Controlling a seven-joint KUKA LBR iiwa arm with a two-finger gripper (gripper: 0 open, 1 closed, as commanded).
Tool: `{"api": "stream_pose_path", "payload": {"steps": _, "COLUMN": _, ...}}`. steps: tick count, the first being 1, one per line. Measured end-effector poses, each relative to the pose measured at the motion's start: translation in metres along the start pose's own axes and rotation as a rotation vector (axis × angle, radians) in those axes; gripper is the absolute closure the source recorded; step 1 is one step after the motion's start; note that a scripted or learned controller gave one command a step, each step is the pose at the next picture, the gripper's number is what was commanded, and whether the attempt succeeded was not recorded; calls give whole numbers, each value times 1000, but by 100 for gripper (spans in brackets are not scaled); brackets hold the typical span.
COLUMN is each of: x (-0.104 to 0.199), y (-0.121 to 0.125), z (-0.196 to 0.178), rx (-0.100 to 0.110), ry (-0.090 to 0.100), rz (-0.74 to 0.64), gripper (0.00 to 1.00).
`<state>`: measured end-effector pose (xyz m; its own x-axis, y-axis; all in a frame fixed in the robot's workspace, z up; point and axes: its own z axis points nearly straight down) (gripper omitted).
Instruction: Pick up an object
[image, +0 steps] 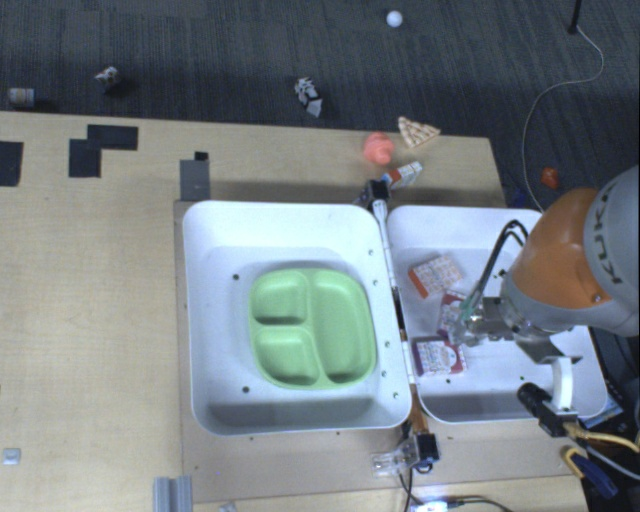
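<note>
The arm (575, 265) reaches in from the right over the right-hand white bin (500, 405), its orange band sitting above a grey wrist. The gripper (462, 325) hangs low over the middle of that bin, directly above a small cluster of objects. Whether its fingers are released or clenched cannot be told, since the metal parts at the tip blur into the items beneath them. Nearest the gripper lies a small red and white packet (438, 356), just to its near-left on the bin floor, close to the wall shared with the other bin. A second packet, pale with orange-red print (436, 275), rests farther back in the same bin, apart from the first. The left-hand white bin (215, 300) holds a green divided tray (312, 327) lying flat at its centre, with three compartments showing. Beyond the bins, on the far edge of the wooden bench (90, 330), sit a pink ball (379, 149) and a triangular tan piece (418, 132) just beside it, with a small tube-like item (403, 176) near them.
</note>
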<state>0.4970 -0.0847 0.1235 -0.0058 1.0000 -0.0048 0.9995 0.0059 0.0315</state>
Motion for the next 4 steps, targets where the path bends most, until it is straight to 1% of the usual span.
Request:
{"api": "stream_pose_path", "payload": {"steps": 1, "x": 0, "y": 0, "z": 0, "rx": 0, "ry": 0, "rz": 0, "gripper": 0}}
{"api": "stream_pose_path", "payload": {"steps": 2, "x": 4, "y": -5, "z": 33, "rx": 13, "ry": 6, "rz": 3, "gripper": 0}}
{"api": "stream_pose_path", "payload": {"steps": 3, "x": 1, "y": -3, "z": 21, "rx": 4, "ry": -1, "rz": 4, "gripper": 100}}
{"api": "stream_pose_path", "payload": {"steps": 4, "x": 1, "y": -3, "z": 21, "rx": 4, "ry": -1, "rz": 5, "gripper": 0}}
